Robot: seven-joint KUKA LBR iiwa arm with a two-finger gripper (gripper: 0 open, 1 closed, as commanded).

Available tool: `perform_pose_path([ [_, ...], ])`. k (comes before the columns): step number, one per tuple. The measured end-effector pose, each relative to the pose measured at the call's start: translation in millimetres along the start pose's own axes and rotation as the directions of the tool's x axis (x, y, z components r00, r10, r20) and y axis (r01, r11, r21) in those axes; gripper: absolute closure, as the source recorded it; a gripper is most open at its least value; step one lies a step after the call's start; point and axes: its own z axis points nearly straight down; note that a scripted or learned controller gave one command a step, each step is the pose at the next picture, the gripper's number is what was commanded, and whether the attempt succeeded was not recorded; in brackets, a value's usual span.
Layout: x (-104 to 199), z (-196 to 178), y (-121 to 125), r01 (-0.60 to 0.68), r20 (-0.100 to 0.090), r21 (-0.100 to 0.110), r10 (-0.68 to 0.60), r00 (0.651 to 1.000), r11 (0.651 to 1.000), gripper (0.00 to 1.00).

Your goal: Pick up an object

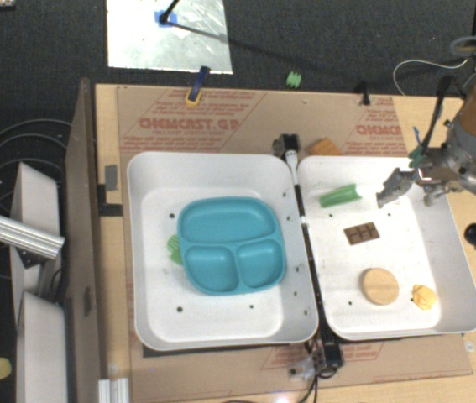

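The end effector hovers over the upper right of the right bin with its fingers spread and nothing between them. The nearest candidate is the green stick, lying just to its left in the picture, long axis running roughly left to right with a slight tilt. The brown tile, wooden disc and yellow lump lie farther toward the bin's near edge, so I judge a short move left and down would suit best.
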Motion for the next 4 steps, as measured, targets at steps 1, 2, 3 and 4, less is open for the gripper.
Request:
perform_pose_path([
  [1,-6,83,8,-0.002,-0.001,0.007,0.002,1.0,1.0,0.0],
  [2,-7,192,32,0.0,-0.001,0.002,0.0,1.0,1.0,0.0],
  [3,-8,174,34,-0.002,0.001,-0.006,0.002,1.0,1.0,1.0],
  [4,90,81,18,0.011,-0.004,-0.006,-0.011,1.0,1.0,1.0],
])
